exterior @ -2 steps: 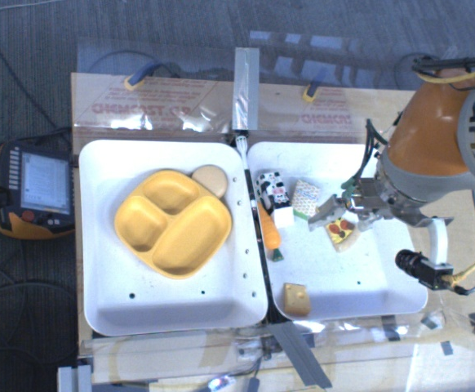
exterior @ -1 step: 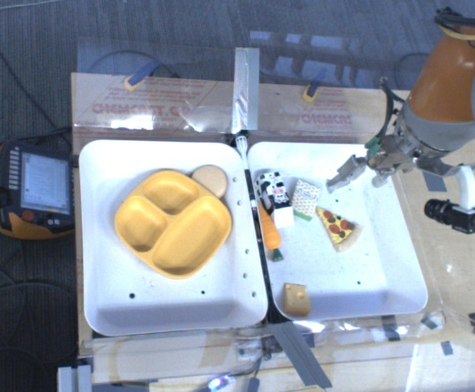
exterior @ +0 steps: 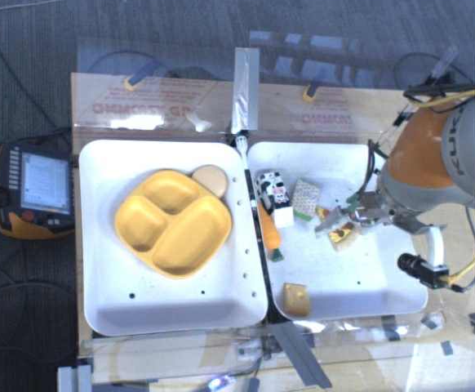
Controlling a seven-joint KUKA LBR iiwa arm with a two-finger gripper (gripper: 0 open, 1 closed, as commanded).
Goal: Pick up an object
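Note:
My gripper (exterior: 341,221) reaches in from the right and hangs low over the middle of the right bin (exterior: 384,296). A small tan and yellow item (exterior: 344,236) lies right under its tip; I cannot tell whether they touch. To its left are a checkered packet (exterior: 306,197), a black-and-white cow toy (exterior: 271,189), a white block (exterior: 283,216) and an orange carrot (exterior: 270,231). A brown block (exterior: 296,298) sits at the bin's front left corner.
The left bin (exterior: 107,300) holds a yellow divided plate (exterior: 174,222) and a tan round piece (exterior: 211,179) behind it. A ridge (exterior: 252,219) separates the bins. A handheld pendant (exterior: 35,189) lies off the bench at the left.

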